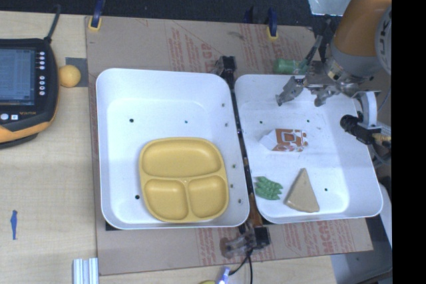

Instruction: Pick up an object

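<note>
My gripper (pixel 303 96) hangs over the far part of the right bin (pixel 353 209), its two fingers spread apart with nothing between them. Below it on the bin floor lies a white packet with an orange and brown print (pixel 286 140). Nearer the front edge sit a small green leafy piece (pixel 268 187) and a tan wedge (pixel 303 193). The left bin (pixel 113 110) holds a yellow divided plate (pixel 184 178).
A teach pendant (pixel 23 90) and a small yellow ball (pixel 69 75) rest on the bench at the left. A green item (pixel 286 66) sits just beyond the right bin's far rim. Clamps (pixel 271 22) hold the brown board under the bins.
</note>
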Controlling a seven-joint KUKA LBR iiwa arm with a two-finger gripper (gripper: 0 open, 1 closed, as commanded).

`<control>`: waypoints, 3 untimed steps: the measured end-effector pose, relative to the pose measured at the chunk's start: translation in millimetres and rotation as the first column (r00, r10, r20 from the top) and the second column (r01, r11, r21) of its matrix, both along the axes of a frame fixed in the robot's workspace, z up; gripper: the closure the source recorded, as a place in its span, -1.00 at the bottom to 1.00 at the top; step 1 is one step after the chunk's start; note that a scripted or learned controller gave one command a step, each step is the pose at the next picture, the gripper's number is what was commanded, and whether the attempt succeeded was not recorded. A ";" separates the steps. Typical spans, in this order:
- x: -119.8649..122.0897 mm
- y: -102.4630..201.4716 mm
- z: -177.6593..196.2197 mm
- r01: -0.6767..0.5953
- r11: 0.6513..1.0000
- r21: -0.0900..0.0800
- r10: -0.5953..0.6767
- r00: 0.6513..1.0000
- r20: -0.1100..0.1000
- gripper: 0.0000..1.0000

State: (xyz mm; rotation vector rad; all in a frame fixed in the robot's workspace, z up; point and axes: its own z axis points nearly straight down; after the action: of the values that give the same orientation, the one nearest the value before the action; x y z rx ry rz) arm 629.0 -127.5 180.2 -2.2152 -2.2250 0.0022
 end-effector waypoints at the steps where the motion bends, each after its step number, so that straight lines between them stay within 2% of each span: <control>1: -26.2 -12.6 -63.4 0.000 1.000 -0.001 0.000 1.000 -0.002 -1.00; 2: -43.5 -14.9 -88.6 -0.001 1.000 -0.001 0.001 1.000 -0.002 -1.00; 3: -43.3 -15.8 -78.2 -0.004 1.000 -0.003 0.004 1.000 -0.003 1.00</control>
State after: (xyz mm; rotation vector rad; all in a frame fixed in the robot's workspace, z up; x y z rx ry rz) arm 585.6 -143.3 102.0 -2.2109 -2.2290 0.0083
